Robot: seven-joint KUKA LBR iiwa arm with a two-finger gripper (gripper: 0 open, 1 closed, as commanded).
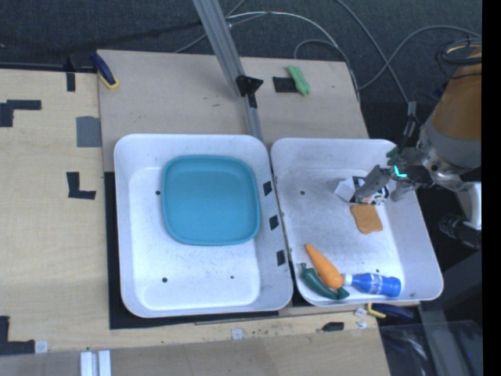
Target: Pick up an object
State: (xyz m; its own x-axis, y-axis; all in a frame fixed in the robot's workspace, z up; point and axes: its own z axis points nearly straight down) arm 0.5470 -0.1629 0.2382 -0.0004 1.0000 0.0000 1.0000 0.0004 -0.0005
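Both white bins sit on the bench; my gripper (374, 190) hovers over the right bin (407, 280), above the tan piece (366, 218). Whether its fingers are spread I cannot tell; next I must lower it squarely.

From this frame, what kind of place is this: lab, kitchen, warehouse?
Probably a robotics lab: a taped wooden bench, two white bins holding toy items like a carrot, and loose cables across dark carpet.
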